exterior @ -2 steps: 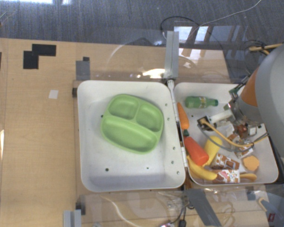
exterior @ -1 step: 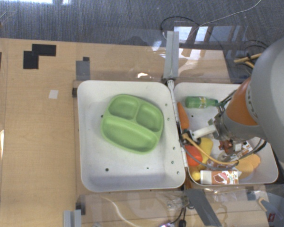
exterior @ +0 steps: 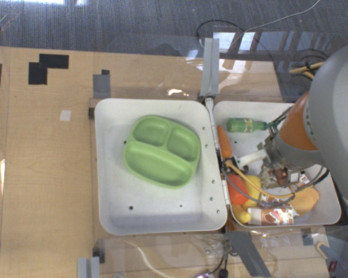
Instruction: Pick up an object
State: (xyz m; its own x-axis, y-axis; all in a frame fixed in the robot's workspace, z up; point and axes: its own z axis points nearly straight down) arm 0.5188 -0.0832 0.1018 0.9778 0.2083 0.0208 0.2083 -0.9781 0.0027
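Note:
My gripper (exterior: 275, 177) hangs low inside the right bin (exterior: 330, 213), below the orange band of the arm. Around it lie several objects. A green bottle (exterior: 246, 124) rests at the bin's far side and an orange carrot (exterior: 224, 142) lies along its left wall. A yellow banana-like piece (exterior: 250, 187) and an orange round object (exterior: 236, 191) sit just left of the gripper. A white bottle with a red label (exterior: 271, 216) lies at the near edge, and a yellow-orange fruit (exterior: 305, 200) sits to the gripper's lower right. The gripper's tip is partly hidden among wires.
The left bin (exterior: 113, 213) holds a green divided plate (exterior: 162, 150). A metal post (exterior: 209, 68) stands behind the seam between the bins. The large grey arm body (exterior: 336, 97) covers the right bin's far right corner. Wooden bench top stretches to the left.

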